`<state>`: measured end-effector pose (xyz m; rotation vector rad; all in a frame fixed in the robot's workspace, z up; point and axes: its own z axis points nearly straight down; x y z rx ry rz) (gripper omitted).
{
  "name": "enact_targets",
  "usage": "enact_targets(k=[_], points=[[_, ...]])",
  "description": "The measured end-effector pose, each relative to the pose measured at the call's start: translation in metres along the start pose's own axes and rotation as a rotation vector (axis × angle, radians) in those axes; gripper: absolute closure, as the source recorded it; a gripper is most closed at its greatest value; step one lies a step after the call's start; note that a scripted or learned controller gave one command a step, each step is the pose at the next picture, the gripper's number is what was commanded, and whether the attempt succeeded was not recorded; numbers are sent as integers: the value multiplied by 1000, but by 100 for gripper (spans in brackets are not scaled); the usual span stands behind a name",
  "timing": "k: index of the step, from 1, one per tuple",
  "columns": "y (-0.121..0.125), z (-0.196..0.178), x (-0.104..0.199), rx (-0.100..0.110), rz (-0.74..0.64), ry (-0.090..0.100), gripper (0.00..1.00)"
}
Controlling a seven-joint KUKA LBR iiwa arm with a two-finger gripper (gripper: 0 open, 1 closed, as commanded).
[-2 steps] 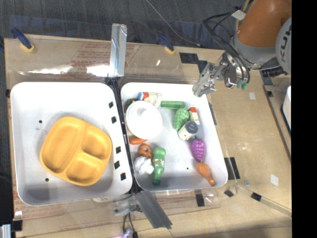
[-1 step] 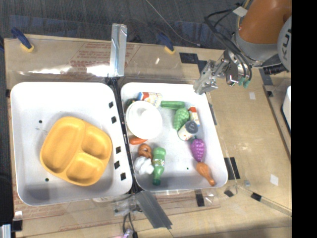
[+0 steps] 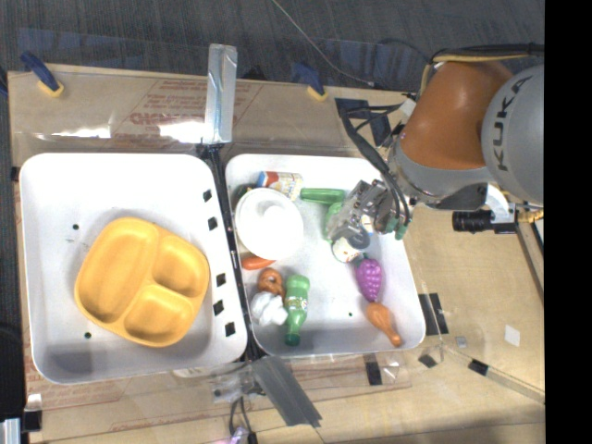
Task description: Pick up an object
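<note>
My gripper [image 3: 355,228] hangs low over the right bin [image 3: 400,336], near its right-hand side. Just below it lies a purple bunch of grapes [image 3: 369,277], and a green toy piece [image 3: 326,196] lies to its upper left. A white bowl [image 3: 268,222] sits at the bin's left. A green bottle [image 3: 296,309] lies near the front, with a small brown and white toy [image 3: 268,294] next to it. An orange drumstick [image 3: 382,321] lies at the front right. A small carton [image 3: 282,183] rests at the back.
The left bin [image 3: 46,202] holds a yellow divided plate [image 3: 141,278]. The grey arm with its orange band [image 3: 453,123] reaches in from the right above the bin's rim. A cable runs across the bench behind the bins.
</note>
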<state>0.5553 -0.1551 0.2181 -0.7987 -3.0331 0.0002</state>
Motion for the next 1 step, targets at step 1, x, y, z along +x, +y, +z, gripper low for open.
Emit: enact_targets(k=[1], points=[[26, 10, -36, -1, 210, -4, 100]])
